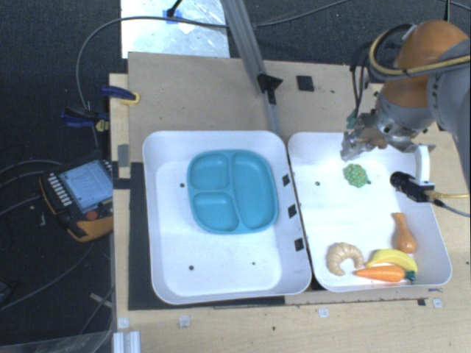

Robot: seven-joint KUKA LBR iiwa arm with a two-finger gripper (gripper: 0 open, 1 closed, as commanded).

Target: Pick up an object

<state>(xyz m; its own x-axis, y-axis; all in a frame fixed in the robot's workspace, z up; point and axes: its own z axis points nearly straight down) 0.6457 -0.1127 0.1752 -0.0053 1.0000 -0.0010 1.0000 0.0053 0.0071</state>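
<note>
Tan bench (191,94) bears two white bins side by side. Gripper (353,147) hangs over right bin (324,219), near its far edge — finger state cannot tell, nothing seen between them. Green broccoli piece (356,175) lies just below-right of gripper, apart from it. Croissant (344,257), banana (393,259), carrot (380,273), brown drumstick (402,233) cluster at near corner. Left bin (169,248) holds blue divided plate (232,191).

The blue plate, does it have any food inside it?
No. The blue plate shows three bare sections, sitting in the left bin. The food lies in the right bin. Whatever is under the plate is covered.
</note>
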